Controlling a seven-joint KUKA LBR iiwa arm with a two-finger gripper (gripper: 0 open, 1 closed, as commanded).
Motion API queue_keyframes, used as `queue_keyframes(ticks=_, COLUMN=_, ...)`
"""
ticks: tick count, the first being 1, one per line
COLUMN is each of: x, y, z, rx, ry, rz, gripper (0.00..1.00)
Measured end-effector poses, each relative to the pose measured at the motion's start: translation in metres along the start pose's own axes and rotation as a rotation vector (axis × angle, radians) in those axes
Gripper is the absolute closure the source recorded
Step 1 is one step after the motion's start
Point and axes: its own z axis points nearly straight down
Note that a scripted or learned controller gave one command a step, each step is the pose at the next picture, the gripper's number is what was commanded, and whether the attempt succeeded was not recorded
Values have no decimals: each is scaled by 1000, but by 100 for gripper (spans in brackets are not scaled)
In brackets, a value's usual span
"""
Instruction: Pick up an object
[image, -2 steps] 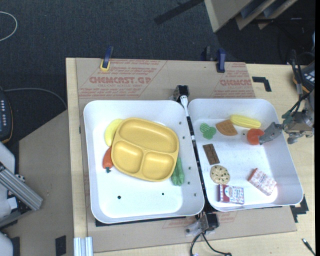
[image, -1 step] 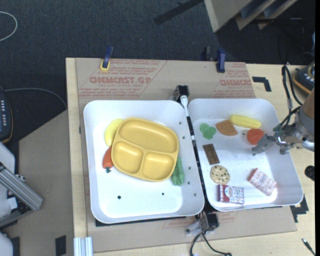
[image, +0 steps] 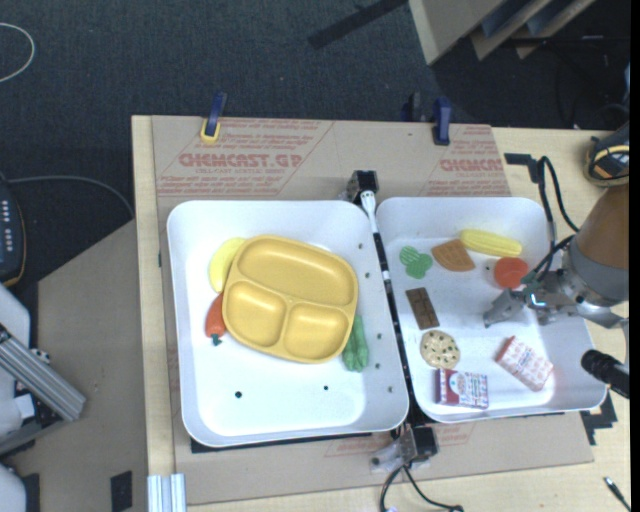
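Note:
My gripper (image: 524, 304) hangs low over the right side of the right bin (image: 395, 330), reaching in from the right edge. A red tomato (image: 511, 270) lies just beyond it and a pink-and-white packet (image: 524, 363) just in front of it. Further left in the same bin are a cookie (image: 439, 349), a brown chocolate bar (image: 422, 307), a red-and-white carton (image: 461, 388), a green vegetable (image: 416, 262), a brown slice (image: 453, 256) and a yellow corn cob (image: 490, 242). I see nothing held in the gripper.
The left bin (image: 270, 410) holds a yellow divided plate (image: 289, 298), with a yellow piece (image: 223, 262), a red-orange piece (image: 215, 320) and a green piece (image: 356, 347) tucked at its edges. Cables (image: 548, 195) run along the bench at the right.

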Motion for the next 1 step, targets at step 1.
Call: queue_keyframes(ticks=1, x=1, y=-1, z=32, rx=-2, ry=-1, rz=0, gripper=0)
